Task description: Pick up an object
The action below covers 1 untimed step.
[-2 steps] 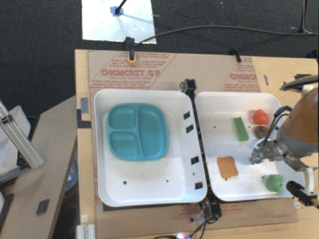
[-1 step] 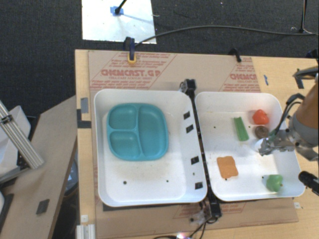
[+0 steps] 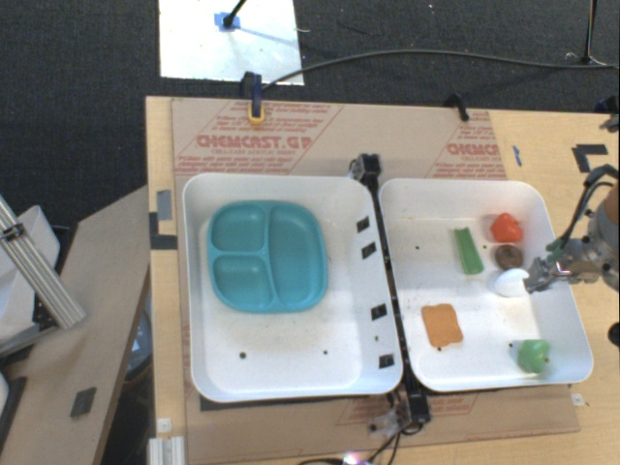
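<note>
Camera view: red "CHEMCAST GP" print on brown sheet [image 3: 254, 141] under 2 bins [image 3: 291, 381].

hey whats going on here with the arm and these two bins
A robot arm is reaching in from the right with its gripper low over the right bin, next to a small white object. Nothing is visibly held yet. That bin also holds a green stick, an orange-red piece, a brown ball, an orange block and a green piece. The left bin holds a teal divided plate.
</note>
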### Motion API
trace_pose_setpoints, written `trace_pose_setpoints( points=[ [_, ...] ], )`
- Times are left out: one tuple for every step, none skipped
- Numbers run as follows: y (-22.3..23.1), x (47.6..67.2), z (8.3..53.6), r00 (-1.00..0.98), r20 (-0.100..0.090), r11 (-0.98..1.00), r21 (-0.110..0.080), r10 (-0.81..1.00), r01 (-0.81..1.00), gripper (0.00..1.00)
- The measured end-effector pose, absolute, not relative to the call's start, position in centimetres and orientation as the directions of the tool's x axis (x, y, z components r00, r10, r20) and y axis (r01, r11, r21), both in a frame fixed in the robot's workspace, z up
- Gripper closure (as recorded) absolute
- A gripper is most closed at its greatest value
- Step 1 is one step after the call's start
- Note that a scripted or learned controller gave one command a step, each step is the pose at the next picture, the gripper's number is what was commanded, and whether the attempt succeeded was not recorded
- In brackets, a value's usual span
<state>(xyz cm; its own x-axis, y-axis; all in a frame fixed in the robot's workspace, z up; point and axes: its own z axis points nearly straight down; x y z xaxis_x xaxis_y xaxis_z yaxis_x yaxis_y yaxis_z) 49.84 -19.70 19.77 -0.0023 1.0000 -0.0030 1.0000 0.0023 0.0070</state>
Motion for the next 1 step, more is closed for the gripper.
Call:
trace_pose_setpoints(
  points=[
    [-19.75, 50.03, 23.30, -0.004, -0.002, 0.004, 0.007, 1.000, 1.000, 1.00]
  ],
)
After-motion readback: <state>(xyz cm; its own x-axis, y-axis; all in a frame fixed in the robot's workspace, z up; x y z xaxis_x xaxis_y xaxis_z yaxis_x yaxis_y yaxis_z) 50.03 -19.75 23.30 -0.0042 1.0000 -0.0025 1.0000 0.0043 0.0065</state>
